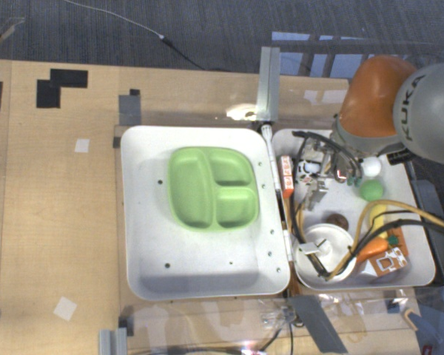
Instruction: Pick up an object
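Gripper: the gripper (316, 191) hangs low in the right bin, near its upper left corner, wrapped in wires; what it is doing at its tip cannot be told from this view.
Arm: the grey arm (429, 109) enters from the right edge, its orange band (371, 98) bulging over the right bin's far rim, the wrist bent down and leftward into the bin.
Cables: yellow and black cables (370, 224) loop from the wrist across the bin toward its near rim.
Right bin: the right bin (422, 272) holds a clutter of small objects.
Objects nearest the tool: a red and white box (286, 174) lies along the left wall, just beside the gripper; a white ball (371, 168) and a green ball (371, 191) sit close together to its right.
Objects farther off: a white cup (327, 244) sits toward the near rim, an orange carrot-like piece (371, 248) to its right, under the cables.
Left bin: the left bin (155, 272) bears a green divided tray (211, 187), well apart from the tool.
Bench: the tan bench (52, 220) surrounds both bins.
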Robot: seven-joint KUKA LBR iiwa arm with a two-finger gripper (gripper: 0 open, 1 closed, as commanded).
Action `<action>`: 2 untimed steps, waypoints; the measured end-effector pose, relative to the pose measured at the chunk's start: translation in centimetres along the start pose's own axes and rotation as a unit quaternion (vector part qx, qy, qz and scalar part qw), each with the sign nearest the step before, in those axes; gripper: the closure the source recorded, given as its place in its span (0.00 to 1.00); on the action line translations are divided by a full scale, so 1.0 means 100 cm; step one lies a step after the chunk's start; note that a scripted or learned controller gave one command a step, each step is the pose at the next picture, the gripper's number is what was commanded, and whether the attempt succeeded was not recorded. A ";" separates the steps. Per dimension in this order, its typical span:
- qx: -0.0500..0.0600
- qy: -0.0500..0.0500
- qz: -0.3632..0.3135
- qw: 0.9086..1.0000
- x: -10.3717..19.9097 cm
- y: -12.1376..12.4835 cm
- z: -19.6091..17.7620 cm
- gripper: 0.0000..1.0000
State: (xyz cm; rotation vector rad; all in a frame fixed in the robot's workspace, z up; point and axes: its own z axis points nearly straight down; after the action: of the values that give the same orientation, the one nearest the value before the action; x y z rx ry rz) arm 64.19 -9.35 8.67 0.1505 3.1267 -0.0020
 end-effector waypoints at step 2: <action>-0.004 0.010 -0.097 0.995 -0.019 -0.027 -0.001 0.00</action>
State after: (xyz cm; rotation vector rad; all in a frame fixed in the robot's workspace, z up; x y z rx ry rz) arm 65.81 -12.23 8.79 -0.1541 3.1471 0.0105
